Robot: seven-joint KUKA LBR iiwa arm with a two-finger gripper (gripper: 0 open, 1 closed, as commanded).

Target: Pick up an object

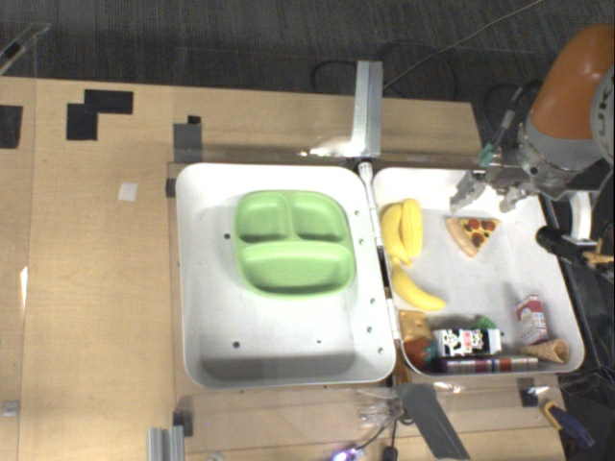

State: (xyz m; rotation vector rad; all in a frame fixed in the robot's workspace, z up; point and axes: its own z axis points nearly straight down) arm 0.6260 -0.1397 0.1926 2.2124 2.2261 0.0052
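Observation:
My gripper (488, 195) hangs over the back of the right bin (500, 286), its two fingers spread apart with nothing between them. Just in front of it lies a pizza slice (475, 233). A bunch of yellow bananas (403, 229) lies along the bin's left side, with a single banana (417, 292) below it. At the front edge sit a small black and white carton (465, 340), a dark marker (480, 363), a red can (530, 319) and an ice cream cone (552, 351).
The left bin (207, 344) holds a green divided plate (292, 241). A metal post (369, 109) rises behind the wall between the bins. The orange and grey arm (577, 104) comes in from the upper right. Cables run along the right side.

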